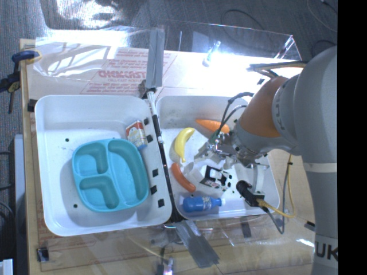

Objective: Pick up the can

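Red-and-white can sits in left bin, up against the divider, beside blue tray. Gripper is low in right bin by banana. From gripper, can lies well across divider, so you'd cross first. Can't tell whether gripper is spread or closed, nor can's long axis.

We see the bench surfaced in pale board with red printed lettering, partly covered by clear plastic sheeting. Strong light glares across its far edge. The floor beyond is grey carpet, with dark cables lying on it at upper right. We note 1 blue clamp gripping the bench's left corner.
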Robot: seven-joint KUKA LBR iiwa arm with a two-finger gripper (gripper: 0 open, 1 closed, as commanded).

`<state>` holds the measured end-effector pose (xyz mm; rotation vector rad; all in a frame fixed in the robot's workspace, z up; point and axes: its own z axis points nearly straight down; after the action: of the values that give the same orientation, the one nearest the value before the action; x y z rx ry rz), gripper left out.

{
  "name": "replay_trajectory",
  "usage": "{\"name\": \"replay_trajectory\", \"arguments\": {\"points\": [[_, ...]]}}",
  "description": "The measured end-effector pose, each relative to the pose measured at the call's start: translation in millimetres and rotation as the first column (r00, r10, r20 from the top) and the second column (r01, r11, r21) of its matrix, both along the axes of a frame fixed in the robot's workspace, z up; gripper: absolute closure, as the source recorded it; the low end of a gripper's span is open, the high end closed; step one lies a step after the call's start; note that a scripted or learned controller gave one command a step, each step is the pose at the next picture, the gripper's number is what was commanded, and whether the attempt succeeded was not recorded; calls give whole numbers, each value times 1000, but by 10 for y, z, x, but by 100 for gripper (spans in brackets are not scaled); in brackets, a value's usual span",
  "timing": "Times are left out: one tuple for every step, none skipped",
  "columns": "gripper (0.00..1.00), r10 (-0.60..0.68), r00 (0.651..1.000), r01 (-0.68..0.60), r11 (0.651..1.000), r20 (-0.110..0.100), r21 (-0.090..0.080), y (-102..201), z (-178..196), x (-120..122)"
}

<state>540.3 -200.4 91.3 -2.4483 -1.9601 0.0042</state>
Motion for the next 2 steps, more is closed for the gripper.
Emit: {"name": "replay_trajectory", "arguments": {"points": [[0,33,999,-33,999,3,0,205,8,539],[0,-44,999,44,999,0,-1,891,252,69]]}}
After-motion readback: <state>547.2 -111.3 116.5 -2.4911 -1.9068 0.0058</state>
